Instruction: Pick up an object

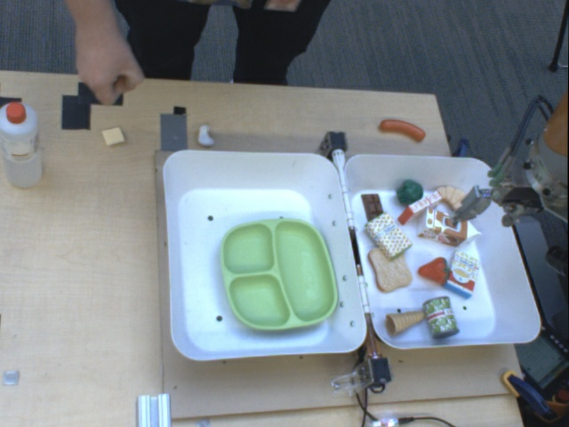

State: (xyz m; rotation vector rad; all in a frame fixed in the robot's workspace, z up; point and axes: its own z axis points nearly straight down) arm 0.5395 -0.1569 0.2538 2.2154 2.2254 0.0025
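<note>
Green can [440,318] tilted, cone [404,321] pointing left, end effector [471,204] above toys

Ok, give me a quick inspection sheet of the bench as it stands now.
Surface: wooden bench bearing two white bins side by side.
Job's things: right bin holds toy food, among it a green ball, bread slice, cone and green can.
Clutter: left bin holds a green divided plate; a bottle stands far left; a sausage lies behind the bins.
Grippers: gripper over the right bin's far side; nothing seen between its fingers.
Cables: wires at the front edge.
Surroundings: person's hand at the bench's far edge.
</note>
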